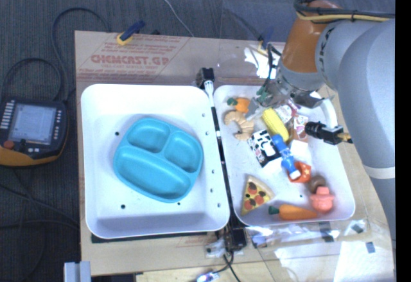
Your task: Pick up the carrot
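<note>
the carrot [297, 212] lies on its side along the lower edge of the right bin [343, 200], near the bottom right of the frame, its green end pointing left toward a pizza slice toy [255, 194] and a pink toy [322, 199] just above its right end. nothing is touching it, and it looks untouched on the bin floor.

the arm reaches in from the upper right, and its tool [277, 96] hangs over the upper part of the same bin, above a cluster of toys: a yellow corn cob [275, 123], a small orange piece [241, 105] and a tan piece [236, 119] to its left, and a black and white block [262, 144] lower down. whether the tool is open or closed i cannot tell, as the wrist hides it from this angle. no item is seen gripped.

the left bin [96, 114] holds a blue divided plate [158, 158].

as a judgement, the task is at an early stage: the tool is well apart from the carrot, at the opposite end of the bin. left to do: travel down the frame to the carrot, lower over it, close on it and lift.
</note>
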